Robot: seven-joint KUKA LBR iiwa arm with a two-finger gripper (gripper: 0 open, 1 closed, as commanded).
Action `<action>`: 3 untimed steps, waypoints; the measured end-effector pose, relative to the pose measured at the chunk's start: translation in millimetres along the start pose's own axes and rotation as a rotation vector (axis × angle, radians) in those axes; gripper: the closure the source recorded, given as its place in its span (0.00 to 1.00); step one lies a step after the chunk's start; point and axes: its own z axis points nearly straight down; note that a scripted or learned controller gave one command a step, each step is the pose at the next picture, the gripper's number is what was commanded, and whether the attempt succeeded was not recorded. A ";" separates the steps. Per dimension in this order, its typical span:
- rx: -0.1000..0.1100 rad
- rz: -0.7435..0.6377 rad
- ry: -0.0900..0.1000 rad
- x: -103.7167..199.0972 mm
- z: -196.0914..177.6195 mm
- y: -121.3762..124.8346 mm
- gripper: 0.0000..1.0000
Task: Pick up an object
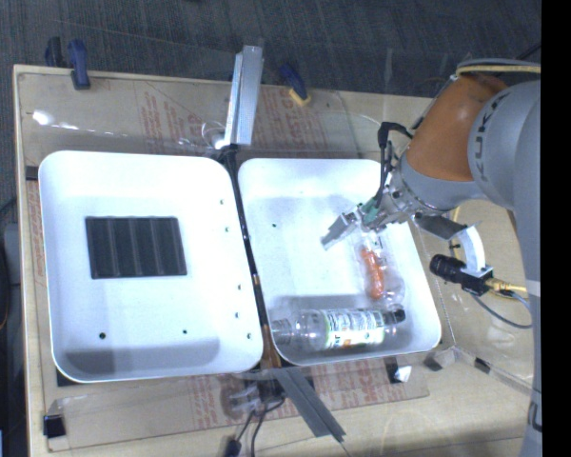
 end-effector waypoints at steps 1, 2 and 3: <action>0.000 -0.023 -0.001 2.2 -22.3 -6.0 0.00; 0.001 -0.048 0.001 6.7 -11.9 -16.9 0.00; 0.000 -0.048 0.000 5.2 -18.9 -15.7 0.00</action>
